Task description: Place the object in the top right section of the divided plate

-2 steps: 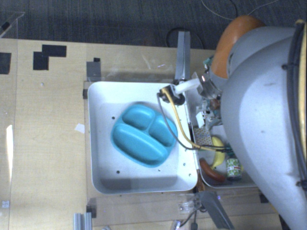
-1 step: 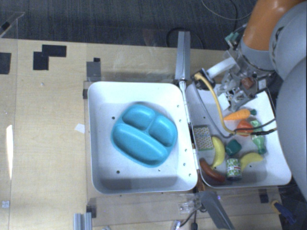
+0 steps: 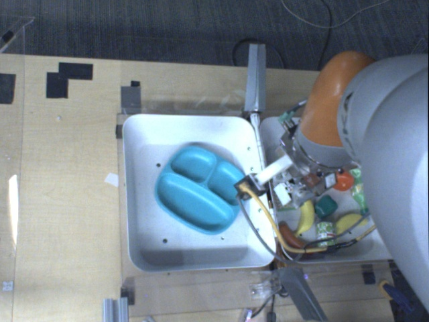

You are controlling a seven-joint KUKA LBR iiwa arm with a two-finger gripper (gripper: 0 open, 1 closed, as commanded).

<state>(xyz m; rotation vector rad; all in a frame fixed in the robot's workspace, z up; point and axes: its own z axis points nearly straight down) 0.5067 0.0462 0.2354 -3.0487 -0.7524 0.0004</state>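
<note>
A blue divided plate (image 3: 196,192) lies tilted in the left white bin (image 3: 144,247). It has two small sections on its upper side and one long section below. My gripper (image 3: 289,190) hangs low over the left part of the right bin (image 3: 268,131), just past the wall between the bins, to the right of the plate. Toy food lies below and to the right of it: a yellow banana (image 3: 305,217), a green block (image 3: 326,206) and a second yellow piece (image 3: 346,223). The arm's body hides much of that bin.
An orange-red item (image 3: 344,180) and a green leafy piece (image 3: 359,194) sit at the right bin's right side, and a brown-red piece (image 3: 288,234) near its front. Yellow and black cables (image 3: 263,221) loop from the wrist across the bin divider. Metal brackets (image 3: 255,79) stand at the bins' edges.
</note>
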